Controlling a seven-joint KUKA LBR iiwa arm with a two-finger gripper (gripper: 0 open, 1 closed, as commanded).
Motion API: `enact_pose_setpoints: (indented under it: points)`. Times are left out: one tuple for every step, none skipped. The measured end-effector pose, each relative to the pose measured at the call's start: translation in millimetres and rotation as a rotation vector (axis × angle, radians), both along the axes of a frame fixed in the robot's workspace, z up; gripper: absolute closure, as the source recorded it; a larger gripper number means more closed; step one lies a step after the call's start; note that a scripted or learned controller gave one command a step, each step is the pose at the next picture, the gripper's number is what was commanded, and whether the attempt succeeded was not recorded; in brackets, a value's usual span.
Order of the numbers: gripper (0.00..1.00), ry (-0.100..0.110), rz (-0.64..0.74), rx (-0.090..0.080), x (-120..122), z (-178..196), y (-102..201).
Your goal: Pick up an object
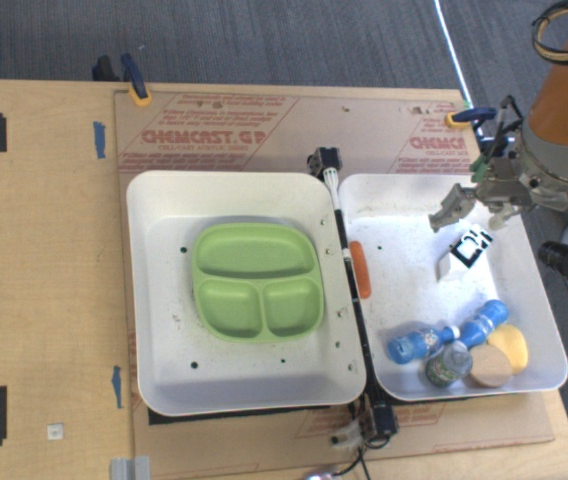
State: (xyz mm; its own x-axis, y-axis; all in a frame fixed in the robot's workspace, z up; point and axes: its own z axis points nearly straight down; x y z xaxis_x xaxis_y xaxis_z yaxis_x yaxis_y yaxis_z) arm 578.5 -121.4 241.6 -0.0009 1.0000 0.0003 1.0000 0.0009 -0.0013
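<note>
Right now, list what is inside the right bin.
The right bin holds a blue bottle, a yellow object, a tan one, a clear item. Anything beneath that pile is hidden.

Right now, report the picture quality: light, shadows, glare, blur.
Camera view: light is even and soft, with only faint shadows under the green tray and beside the pincer; no strong glare on the white bins; the bottles look slightly soft, small detail unreadable; the bench lettering stays legible; the slanted view skews the bins' outlines.
</note>
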Motion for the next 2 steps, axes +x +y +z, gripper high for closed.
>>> enact_pose_setpoints:
  points:
    - [0.00,0.001,0.244,0.002,-22.8,-105.4,-46.8]
    - [0.00,-0.034,0.479,-0.023,35.6,-127.4,-77.2]
